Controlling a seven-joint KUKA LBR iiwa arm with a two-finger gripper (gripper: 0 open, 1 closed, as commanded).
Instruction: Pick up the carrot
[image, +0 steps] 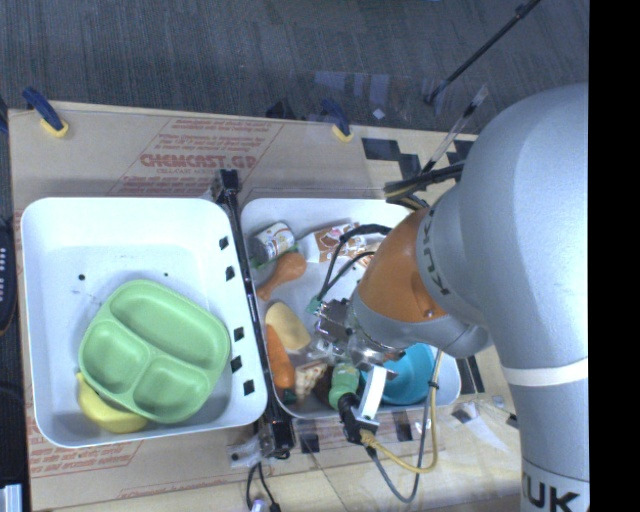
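The carrot (279, 357) is orange and slim. It lies lengthwise along the left wall of the right bin (262, 215), near that bin's front corner. My gripper (333, 347) is low inside the same bin, just right of the carrot, with the orange-banded wrist above it. Between the carrot and the gripper sits a pale yellow, potato-like piece (288, 324). The wrist and arm cover the gripper's tips and the middle of the bin.
A brown drumstick (284, 270), a small can (273, 240) and a snack packet (335, 240) lie at the back of the right bin. A green item (344, 381) and a blue bowl (412, 378) sit at its front. The left bin (60, 225) holds a green divided plate (155, 350) over a yellow object (105, 412).
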